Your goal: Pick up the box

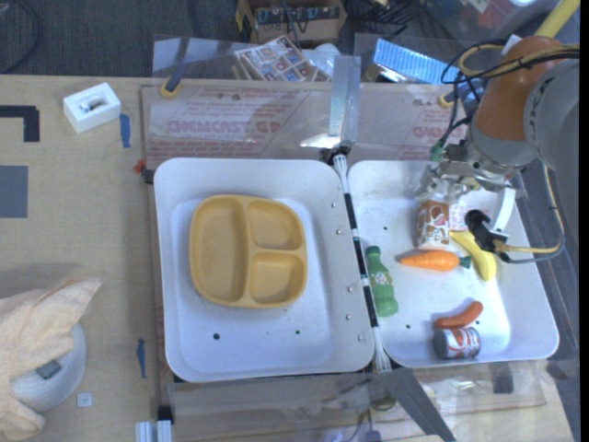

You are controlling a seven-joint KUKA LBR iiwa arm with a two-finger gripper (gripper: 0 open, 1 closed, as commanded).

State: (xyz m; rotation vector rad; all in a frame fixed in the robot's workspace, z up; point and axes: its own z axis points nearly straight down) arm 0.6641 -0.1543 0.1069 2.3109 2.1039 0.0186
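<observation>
The box [434, 224] is a small brown and white carton standing in the upper middle of the right bin [526, 313]. My gripper [453, 180] hangs at the box's top edge, at the end of the grey arm with the orange band that reaches in from the upper right. The gripper's body hides the top of the box, and I cannot tell whether the two touch.
An orange carrot [429, 261] and a yellow banana [477, 252] lie right below the box. A green bottle [380, 282] lies by the bin's left wall. A sausage [459, 316] and a can [456, 343] sit near the front. The left bin [175, 274] holds a yellow divided plate [248, 250].
</observation>
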